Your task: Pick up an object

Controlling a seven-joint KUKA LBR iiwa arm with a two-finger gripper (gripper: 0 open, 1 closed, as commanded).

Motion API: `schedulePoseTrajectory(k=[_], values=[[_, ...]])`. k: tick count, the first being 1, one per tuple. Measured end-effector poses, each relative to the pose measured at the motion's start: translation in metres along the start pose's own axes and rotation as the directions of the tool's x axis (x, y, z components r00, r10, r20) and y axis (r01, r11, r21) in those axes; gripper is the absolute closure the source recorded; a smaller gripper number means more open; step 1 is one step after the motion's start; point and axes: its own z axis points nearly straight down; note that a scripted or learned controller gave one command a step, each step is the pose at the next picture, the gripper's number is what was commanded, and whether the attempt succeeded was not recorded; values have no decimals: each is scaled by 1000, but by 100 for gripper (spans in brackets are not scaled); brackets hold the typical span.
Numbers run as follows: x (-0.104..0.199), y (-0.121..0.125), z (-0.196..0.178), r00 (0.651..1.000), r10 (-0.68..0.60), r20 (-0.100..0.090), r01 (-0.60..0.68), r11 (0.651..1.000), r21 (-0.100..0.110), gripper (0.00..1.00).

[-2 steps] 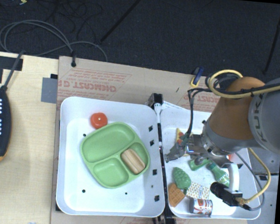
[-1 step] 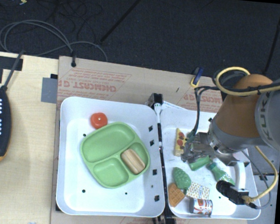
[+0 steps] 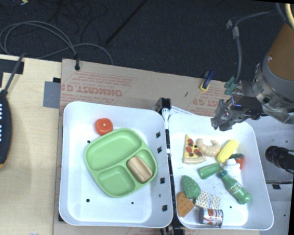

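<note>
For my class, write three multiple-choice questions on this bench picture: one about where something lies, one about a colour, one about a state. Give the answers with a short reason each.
1. Where does the bread roll lie?
A. In the green tray
B. In the right bin
C. On the cardboard

2. What colour is the round thing beside the tray?
A. Blue
B. Red-orange
C. White

3. How does the bottle sit?
A. Upright
B. Lying down
C. Held in the claw

Answers: 1 A, it rests in a tray compartment. 2 B, it looks red-orange. 3 B, it lies flat in the right bin, away from the claw.
</note>
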Motion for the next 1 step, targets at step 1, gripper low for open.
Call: schedulePoseTrajectory(k=[1], values=[[46,-37,96,1000,2,3,-2,1000,30,100]])
